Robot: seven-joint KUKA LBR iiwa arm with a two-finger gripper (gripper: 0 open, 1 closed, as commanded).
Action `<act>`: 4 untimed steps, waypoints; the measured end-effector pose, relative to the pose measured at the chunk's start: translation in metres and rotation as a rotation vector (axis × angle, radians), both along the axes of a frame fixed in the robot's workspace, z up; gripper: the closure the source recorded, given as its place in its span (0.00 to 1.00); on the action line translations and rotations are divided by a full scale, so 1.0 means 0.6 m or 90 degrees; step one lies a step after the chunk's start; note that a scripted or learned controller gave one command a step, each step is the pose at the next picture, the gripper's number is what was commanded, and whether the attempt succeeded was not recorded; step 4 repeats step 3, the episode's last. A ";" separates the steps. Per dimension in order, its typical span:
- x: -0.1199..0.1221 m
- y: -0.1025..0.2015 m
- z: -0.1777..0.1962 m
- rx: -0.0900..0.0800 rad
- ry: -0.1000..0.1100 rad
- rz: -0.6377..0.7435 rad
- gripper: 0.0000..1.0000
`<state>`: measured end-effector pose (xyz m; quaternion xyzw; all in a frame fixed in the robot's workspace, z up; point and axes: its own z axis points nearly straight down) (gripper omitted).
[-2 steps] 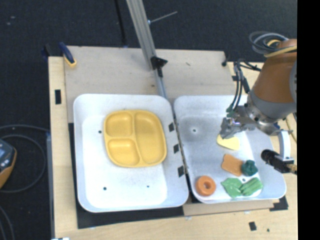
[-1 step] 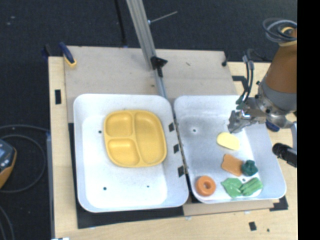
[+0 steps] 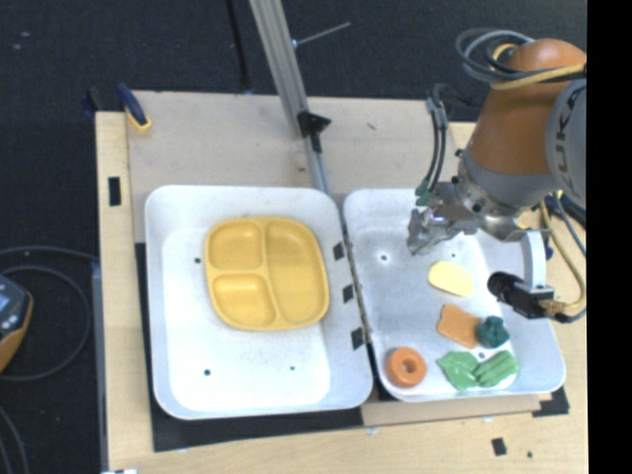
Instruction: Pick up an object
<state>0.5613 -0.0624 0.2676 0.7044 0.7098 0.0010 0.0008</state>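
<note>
Lying flat just below the pincer (image 3: pixel 427 237), a pale yellow wedge (image 3: pixel 451 279).

— What's lying in the right bin (image 3: pixel 395 294)?
— A pale yellow wedge (image 3: pixel 451 278), an orange slab (image 3: pixel 457 325) touching a dark green lump (image 3: pixel 492 332), an orange ring (image 3: pixel 405 365), and light green pieces (image 3: pixel 478 370) are sitting near its front.

Dark carpet floor (image 3: pixel 118 28) all around, some black cables (image 3: pixel 39 265) lying on it, and a plain wood bench (image 3: pixel 217 141) with a metal pole (image 3: pixel 281 62) rising behind.
</note>
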 end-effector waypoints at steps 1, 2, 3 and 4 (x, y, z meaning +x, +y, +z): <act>0.037 0.079 -0.025 0.000 0.000 -0.001 1.00; 0.081 0.165 -0.043 0.000 0.000 0.000 1.00; 0.114 0.248 -0.025 0.001 -0.001 0.000 1.00; 0.114 0.248 -0.025 0.001 -0.001 0.000 1.00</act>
